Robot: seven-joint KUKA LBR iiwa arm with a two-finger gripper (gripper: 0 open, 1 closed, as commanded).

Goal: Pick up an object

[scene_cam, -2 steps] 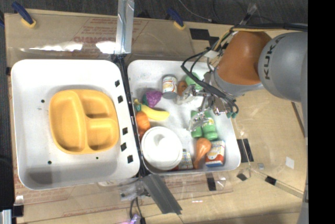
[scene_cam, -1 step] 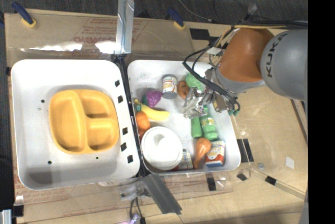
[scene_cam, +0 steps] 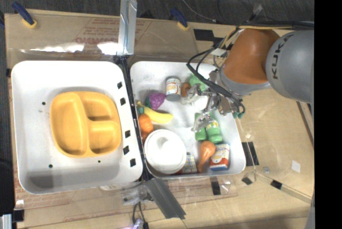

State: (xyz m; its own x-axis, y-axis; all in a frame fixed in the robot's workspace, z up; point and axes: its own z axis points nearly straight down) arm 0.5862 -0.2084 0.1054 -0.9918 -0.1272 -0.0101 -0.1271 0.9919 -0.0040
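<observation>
Left bin [scene_cam: 21,115]: holds yellow tray [scene_cam: 85,122] — out of the way.
Right bin [scene_cam: 140,74]: crowded pick stock; banana [scene_cam: 156,115], bowl [scene_cam: 164,150], carrot [scene_cam: 206,151].
Gripper [scene_cam: 206,115]: low over green bottle [scene_cam: 212,130] — likely target; grip state cannot be told.

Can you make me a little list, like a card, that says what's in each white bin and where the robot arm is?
left bin: a yellow tray with sections
right bin: lots of small toys and a white bowl
toys I can name: banana, purple piece, small can, carrot, green bottle, small carton
bowl spot: near corner of the right bin, beside the divider
robot arm: reaches in from the right, over the right bin
gripper: low among the toys, above the green bottle
</observation>
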